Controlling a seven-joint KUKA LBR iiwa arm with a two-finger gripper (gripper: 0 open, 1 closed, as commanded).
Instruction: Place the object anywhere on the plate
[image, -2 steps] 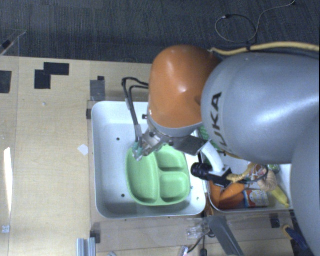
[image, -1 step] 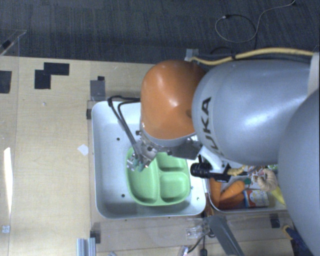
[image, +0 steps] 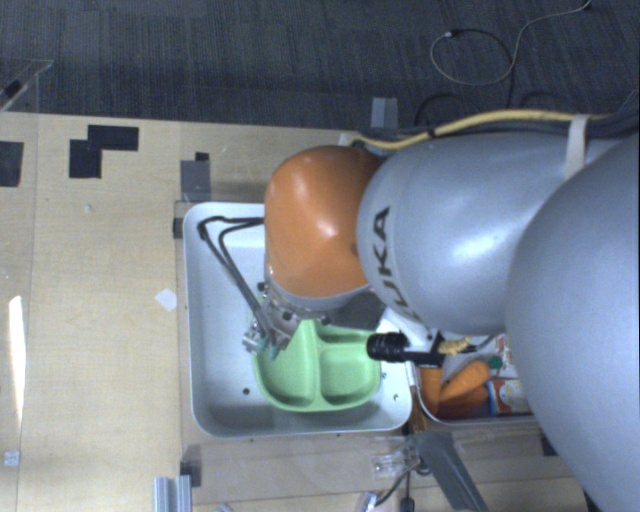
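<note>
Resting in the left bin, green plate; hand state unclear.

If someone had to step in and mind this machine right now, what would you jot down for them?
End effector: low over the left edge of the green plate; I cannot tell whether it is open or shut, or whether it holds anything.
Plate: in the left white bin, with two hollows, partly under the arm.
Right bin: orange and other items, mostly hidden by the arm.
Done: I cannot see anything lying on the visible part of the plate.
Left: confirm an object ends up on the plate.
</note>
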